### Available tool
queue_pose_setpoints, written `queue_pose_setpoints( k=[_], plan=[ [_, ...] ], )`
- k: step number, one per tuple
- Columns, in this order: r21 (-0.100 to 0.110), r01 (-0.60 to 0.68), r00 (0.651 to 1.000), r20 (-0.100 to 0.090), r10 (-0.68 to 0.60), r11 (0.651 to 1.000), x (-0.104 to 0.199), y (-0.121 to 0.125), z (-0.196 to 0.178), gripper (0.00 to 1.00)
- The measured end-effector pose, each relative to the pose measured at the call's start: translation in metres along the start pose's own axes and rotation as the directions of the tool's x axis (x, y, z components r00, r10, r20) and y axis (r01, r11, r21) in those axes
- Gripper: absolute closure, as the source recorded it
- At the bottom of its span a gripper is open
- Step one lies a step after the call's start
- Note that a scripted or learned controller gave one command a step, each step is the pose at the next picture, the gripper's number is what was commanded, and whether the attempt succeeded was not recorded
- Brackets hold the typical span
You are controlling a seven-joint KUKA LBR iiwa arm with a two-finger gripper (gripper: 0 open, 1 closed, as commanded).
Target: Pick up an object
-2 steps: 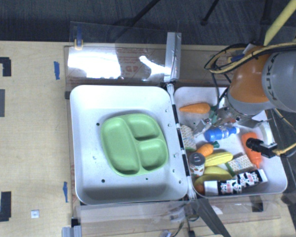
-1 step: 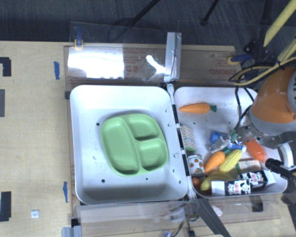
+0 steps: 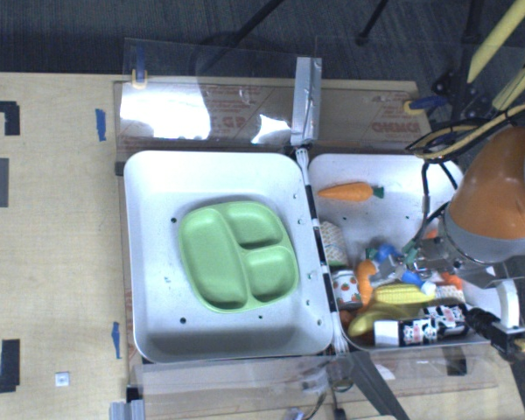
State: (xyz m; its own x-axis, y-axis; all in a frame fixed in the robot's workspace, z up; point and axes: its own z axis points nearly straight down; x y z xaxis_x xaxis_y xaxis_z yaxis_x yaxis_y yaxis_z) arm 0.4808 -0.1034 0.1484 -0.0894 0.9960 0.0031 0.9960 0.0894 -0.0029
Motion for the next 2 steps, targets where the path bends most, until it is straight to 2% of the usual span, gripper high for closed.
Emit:
queue_pose_setpoints(
  k=[1, 2],
  plan=[
    [-0.009, -0.137, 0.991, 0.005, 0.137, 0.991, -0.0165, 0.0488, 0.0626, 0.0],
    [-0.01, -0.139, 0.99, 0.005, 0.139, 0.99, -0.0176, 0.0497, 0.055, 1.0]
  ],
)
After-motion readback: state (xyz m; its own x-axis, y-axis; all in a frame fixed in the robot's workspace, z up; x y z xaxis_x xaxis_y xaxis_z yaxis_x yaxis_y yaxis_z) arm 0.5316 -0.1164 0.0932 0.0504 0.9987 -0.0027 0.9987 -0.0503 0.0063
